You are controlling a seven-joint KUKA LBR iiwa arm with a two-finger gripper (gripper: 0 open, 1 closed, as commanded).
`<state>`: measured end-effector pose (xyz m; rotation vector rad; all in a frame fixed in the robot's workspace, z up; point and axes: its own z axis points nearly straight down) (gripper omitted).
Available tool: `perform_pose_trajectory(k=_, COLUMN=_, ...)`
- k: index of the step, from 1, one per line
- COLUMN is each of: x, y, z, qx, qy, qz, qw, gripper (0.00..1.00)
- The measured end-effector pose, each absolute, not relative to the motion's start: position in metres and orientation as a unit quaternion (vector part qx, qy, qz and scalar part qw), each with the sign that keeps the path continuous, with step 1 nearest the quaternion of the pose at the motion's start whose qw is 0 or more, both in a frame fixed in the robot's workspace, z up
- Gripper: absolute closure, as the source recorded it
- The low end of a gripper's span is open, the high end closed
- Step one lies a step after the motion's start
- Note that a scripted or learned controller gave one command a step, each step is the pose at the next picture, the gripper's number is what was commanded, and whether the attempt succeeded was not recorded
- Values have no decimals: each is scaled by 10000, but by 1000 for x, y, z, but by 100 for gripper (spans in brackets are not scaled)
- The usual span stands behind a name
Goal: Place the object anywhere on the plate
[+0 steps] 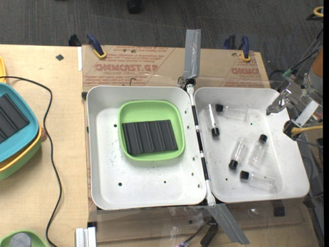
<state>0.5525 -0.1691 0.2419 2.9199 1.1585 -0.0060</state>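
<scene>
Several clear plastic tubes with black caps lie loose in the right bin [288, 189]; one [212, 118] is near the bin's left wall, another [237, 152] sits mid-bin, and a third [259, 180] is at the front. A green square plate [150, 107] rests in the left bin [103, 179] and carries a black ribbed mat [149, 137]. My gripper [275, 107] hangs over the right bin's far right rim, apart from the tubes, with nothing visibly in it.
A grey upright post [192, 55] stands behind the seam between the bins. Cardboard with blue-and-yellow clamps [96, 45] lies behind them. Stacked teal and green dishes [18, 133] and a black cable [51, 153] lie on the wooden bench at left.
</scene>
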Motion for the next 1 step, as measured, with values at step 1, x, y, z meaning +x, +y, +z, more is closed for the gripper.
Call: perform_pose_trajectory(k=1, x=553, y=-200, z=249, qx=9574, qy=2888, qz=-24, qw=-3, gripper=0)
